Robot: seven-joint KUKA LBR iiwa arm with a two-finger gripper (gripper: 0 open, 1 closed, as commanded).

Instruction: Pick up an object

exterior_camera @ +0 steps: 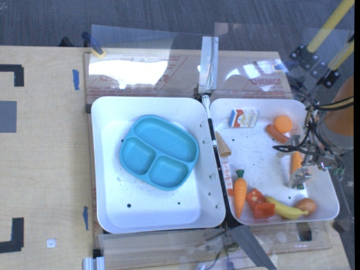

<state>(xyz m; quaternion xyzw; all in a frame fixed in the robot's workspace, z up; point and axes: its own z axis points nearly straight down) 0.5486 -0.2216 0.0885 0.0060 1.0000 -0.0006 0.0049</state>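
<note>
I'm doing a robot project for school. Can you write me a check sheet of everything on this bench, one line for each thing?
Surface: two shallow white bins side by side, left bin and right bin, on a pale bench.
Job's things: in the right bin, a carrot, a banana, red pepper pieces, an orange, a small carton.
Clutter: a blue divided plate lies in the left bin.
Grippers: gripper low over the right bin's right side; nothing seen between its fingers.
Cables: black cables loop by the wrist.
Surroundings: clear plastic sheets behind the bins, grey carpet beyond.
</note>
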